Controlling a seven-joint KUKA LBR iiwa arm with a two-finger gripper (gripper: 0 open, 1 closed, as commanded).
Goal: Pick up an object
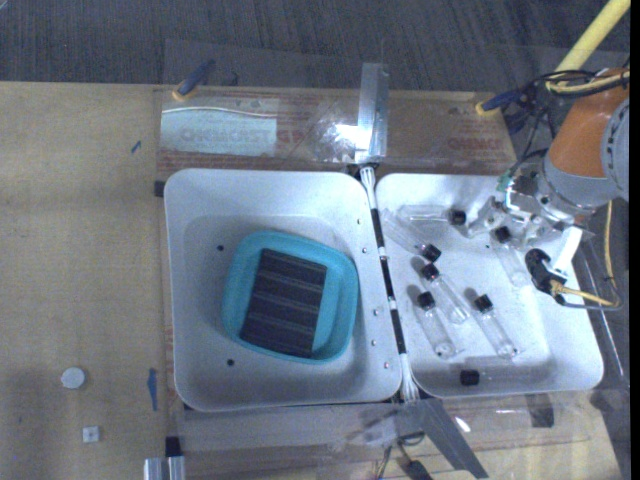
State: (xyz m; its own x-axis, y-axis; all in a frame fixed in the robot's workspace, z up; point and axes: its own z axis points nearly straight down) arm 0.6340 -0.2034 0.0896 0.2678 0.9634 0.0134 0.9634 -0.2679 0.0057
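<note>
The right bin (pixel 575 353) holds several clear vials with black caps. One vial (pixel 436 323) lies near the bin's middle and another vial (pixel 494 324) lies to its right. A third vial (pixel 430 215) lies at the far side. A loose black cap (pixel 468 376) sits near the front rim. My gripper (pixel 499 222) hangs low over the far right part of this bin, beside the far vial's cap. The wrist with its orange band (pixel 588 148) comes in from the right.
The left bin (pixel 190 218) holds a teal tray (pixel 290 296) with a dark ridged insert. A metal divider post (pixel 374 108) stands behind the bins. Cables (pixel 560 286) trail from the wrist over the right bin's right side.
</note>
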